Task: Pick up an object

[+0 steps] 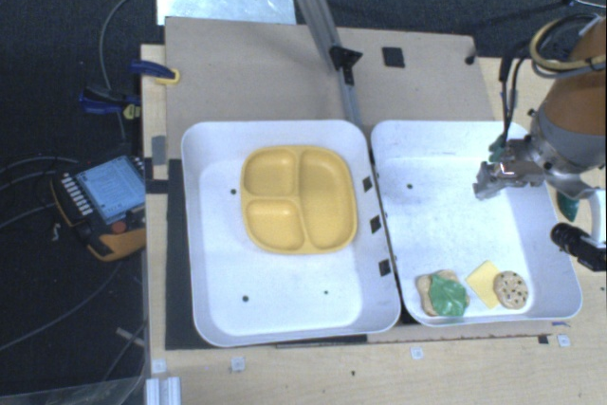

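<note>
Food pieces lie bunched along the near rim of the right-hand shallow white bin [446, 156]: a round brown speckled cookie [511, 289] nearest that bin's near right corner, a flat yellow cheese-like square [484, 281] touching its left side, and a green leafy piece on a tan slice [443, 294] further left along the same rim. Any of them would serve as the object to pick up. None is lifted; all rest on the bin floor. The metal two-finger hand [495, 177] hangs over the far right part of that same bin, well apart from the food, and whether its fingers are spread or closed I cannot tell. My reading is that the reach is not yet made: the hand needs to travel toward the near rim, settle over one piece and descend. The cookie and cheese sit close to the rim, so a finger may strike the wall; the pieces also crowd one another. The middle of the right bin's floor gives open room for the approach. Beyond it, the left-hand white bin [285, 299] holds a yellow three-compartment plastic plate [299, 199], on the brown worktop [256, 62]
</note>
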